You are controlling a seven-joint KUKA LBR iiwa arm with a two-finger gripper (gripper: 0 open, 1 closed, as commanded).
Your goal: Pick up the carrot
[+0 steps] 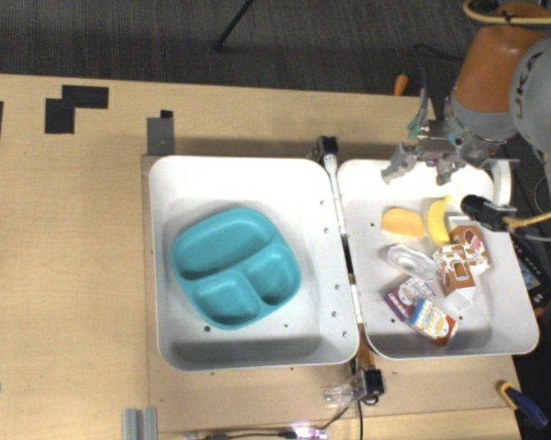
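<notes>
Snack packets (428, 312) lie low in the right bin (518, 333). Above its top edge, the arm's tool (425, 165) hangs with fingers spread, holding nothing.

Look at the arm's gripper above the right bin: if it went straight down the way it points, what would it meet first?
Probably bare bin floor. The gripper hangs over the right bin's far end; the orange-yellow piece lies nearer the camera. Depth is unclear.

The scene is viewed from one fixed camera set high above the bench (64, 273), looking down at a slant. Both white bins are taken in whole: the left bin (229, 177) near the middle of the frame, the right bin (513, 328) toward the right. Dark floor (165, 16) is seen along the far edge.
</notes>
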